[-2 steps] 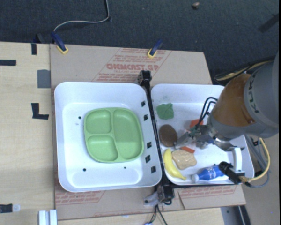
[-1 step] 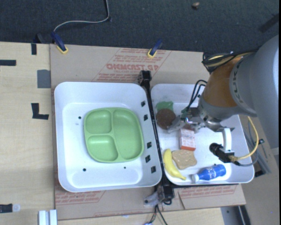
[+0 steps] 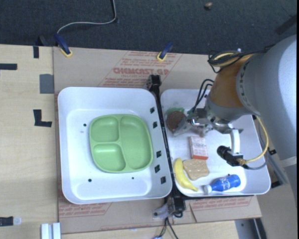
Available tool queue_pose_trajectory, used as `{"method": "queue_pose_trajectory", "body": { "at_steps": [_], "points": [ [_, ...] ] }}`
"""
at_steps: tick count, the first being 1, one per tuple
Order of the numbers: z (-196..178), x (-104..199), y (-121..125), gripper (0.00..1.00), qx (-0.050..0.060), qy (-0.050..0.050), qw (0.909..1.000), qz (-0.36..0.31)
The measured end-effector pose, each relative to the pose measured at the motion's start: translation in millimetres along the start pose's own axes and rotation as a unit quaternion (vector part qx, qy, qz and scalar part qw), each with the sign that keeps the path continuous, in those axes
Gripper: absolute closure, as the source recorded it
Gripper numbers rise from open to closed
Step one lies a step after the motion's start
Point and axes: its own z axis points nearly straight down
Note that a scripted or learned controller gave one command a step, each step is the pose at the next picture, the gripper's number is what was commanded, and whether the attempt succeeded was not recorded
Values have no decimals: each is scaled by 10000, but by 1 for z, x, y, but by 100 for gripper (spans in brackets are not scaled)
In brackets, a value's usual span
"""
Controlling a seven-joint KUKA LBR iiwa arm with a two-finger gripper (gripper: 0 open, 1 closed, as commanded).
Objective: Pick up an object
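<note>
Brown lump [image 3: 175,118] against bin wall [image 3: 162,128]

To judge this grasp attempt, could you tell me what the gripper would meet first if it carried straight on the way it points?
Likely the brown round object at the right bin's upper left: the gripper points left and down at it, though depth is unclear.
</note>
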Motion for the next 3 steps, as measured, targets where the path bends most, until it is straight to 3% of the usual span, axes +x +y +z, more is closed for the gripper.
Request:
{"method": "queue_pose_trajectory", "body": {
  "at_steps": [1,2,3],
  "points": [
    [1,5,74,0,8,3,10000,-5],
    [0,-11,45,0,6,0,10000,0],
    [-9,-11,45,100,13,-3,10000,-4]
  ]
}}
